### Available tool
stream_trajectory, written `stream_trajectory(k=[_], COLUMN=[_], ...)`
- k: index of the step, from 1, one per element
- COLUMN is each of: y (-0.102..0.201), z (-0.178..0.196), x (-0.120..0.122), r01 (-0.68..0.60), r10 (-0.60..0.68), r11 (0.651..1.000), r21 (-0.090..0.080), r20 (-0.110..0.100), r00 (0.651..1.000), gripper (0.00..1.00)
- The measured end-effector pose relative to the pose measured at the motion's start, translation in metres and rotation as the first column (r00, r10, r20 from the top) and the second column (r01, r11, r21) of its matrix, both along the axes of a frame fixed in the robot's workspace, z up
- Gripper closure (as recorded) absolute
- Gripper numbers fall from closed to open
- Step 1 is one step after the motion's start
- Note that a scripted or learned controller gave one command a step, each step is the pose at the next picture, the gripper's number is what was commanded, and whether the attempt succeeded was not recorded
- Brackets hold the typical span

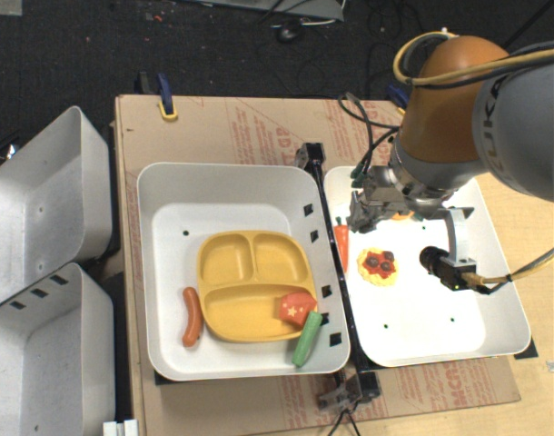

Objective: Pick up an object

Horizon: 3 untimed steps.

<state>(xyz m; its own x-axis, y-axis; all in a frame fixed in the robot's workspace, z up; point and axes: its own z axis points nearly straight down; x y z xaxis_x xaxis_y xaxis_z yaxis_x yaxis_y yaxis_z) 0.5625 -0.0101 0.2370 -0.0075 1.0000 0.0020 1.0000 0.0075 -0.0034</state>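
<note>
Taking the black seam (324, 216) between the two shallow white bins as landmark:

Right of the seam, right white bin (459, 339): slim orange toy carrot (341, 246) lying tight against the seam, along the bin's left wall, little room on that side. Just further right, small round yellow toy pizza with red toppings (379, 266), flat on the floor, apart from the carrot, free on all sides. Wide bare floor beyond it toward the near and far-right rims.

Grey two-finger gripper (372, 209) low over that bin, just right of the seam, above the carrot's far end and the pizza. Open or closed: impossible to tell, tip lost under the wrist and cables. Nothing seen held. A scrap of orange beside it, too hidden to name.

Left of the seam, left white bin (168, 198): yellow three-part plastic plate (250, 280) in the middle. Red toy strawberry piece (295, 307) on the plate's corner nearest the seam. Green toy cucumber (306, 339) slanting between plate and seam-side wall, tight there. Red-brown toy sausage (192, 316) on the plate's far side from the seam, near the wall.

Arm's bulk cut off at the frame edge.
</note>
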Motion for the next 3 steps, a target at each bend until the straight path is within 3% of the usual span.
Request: stream_trajectory(k=[1, 2, 3], y=[0.049, 0.097, 0.094], z=[0.000, -0.012, -0.012], x=[-0.031, -0.046, -0.045], r01=[0.000, 0.000, 0.007], r10=[0.000, 0.000, -0.007], r11=[1.000, 1.000, 1.000], r21=[0.000, -0.001, -0.002], r20=[-0.001, 0.000, 0.001], r00=[1.000, 1.000, 1.000], gripper=[1.00, 1.00, 0.00])
